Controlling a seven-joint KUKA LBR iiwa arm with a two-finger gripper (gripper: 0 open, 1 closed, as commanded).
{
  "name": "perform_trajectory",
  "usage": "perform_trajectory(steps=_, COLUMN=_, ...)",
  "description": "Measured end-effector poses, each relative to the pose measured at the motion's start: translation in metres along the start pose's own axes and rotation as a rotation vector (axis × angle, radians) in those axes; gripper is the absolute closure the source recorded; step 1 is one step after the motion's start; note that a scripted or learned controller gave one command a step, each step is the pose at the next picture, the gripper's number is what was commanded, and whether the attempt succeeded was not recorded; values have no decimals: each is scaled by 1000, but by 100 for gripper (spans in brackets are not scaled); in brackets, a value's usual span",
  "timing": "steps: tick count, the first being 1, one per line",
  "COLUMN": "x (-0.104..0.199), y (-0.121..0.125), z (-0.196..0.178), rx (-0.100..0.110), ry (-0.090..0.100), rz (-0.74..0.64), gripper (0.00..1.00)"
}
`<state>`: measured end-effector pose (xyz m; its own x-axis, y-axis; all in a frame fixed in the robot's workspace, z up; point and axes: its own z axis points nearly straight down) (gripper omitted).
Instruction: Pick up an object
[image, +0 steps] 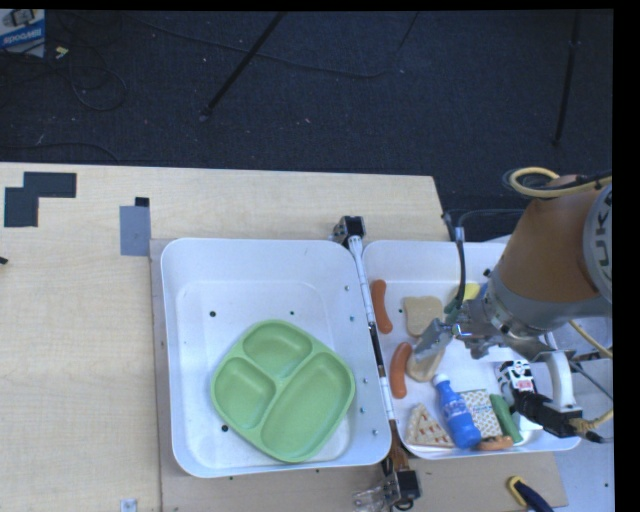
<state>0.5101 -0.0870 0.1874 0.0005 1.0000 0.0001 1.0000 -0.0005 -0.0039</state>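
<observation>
The hand (432, 345) — grip state I cannot tell — hangs over the right bin (400, 262), no writing legible.

Bench top (80, 330): pale wood-look board, matt, faint grain; left bin (180, 300): white plastic, smooth, slightly glossy; right bin (400, 262): the same white plastic; divided plate (284, 388): light green plastic, smooth, soft sheen; bottle (457, 410): blue plastic, glossy, white cap; two sausages (381, 305): orange-red, smooth and shiny, plastic-looking; bread slice (421, 313): tan, matt, foam-like; waffle wedge (428, 428): pale, gridded rough face; arm (560, 250): orange band smooth and satin, grey casing below it matt; gripper (440, 336): grey metal-looking, dull; floor (300, 90): dark carpet-like, rough, matt.
</observation>
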Motion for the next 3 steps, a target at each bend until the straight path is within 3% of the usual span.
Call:
perform_trajectory(steps=1, x=-41, y=14, z=99, rx=-1, ry=3, rz=2, gripper=0)
perform_trajectory(steps=2, x=-36, y=-32, z=99, rx=-9, ry=1, rz=1, gripper=0)
perform_trajectory(steps=3, x=-37, y=-31, z=90, rx=-6, ry=6, rz=6, gripper=100)
